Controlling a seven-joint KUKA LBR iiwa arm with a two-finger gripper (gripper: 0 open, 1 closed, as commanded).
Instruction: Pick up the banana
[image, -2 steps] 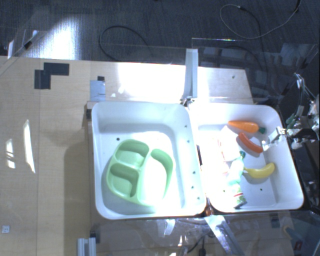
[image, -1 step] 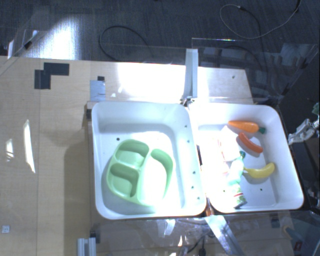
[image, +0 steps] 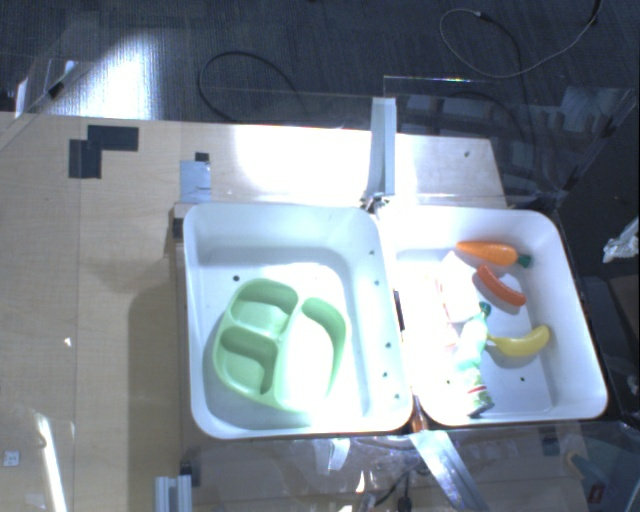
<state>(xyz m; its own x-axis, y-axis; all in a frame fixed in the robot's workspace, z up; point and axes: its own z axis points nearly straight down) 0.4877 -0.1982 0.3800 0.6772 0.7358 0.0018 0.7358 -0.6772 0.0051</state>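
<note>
A yellow banana (image: 521, 343) lies in the right bin (image: 565, 270), near that bin's right wall and toward the front. Just above it rests a red-orange sausage-shaped piece (image: 500, 286), and an orange carrot with a green tip (image: 488, 254) sits farther back.
A white and green bottle-like item (image: 470, 360) and some washed-out white packaging (image: 452, 290) lie in the right bin's left half under strong glare. The left bin (image: 200, 300) holds a green divided plate (image: 277, 344). A grey upright post (image: 383, 150) stands behind the bins.
</note>
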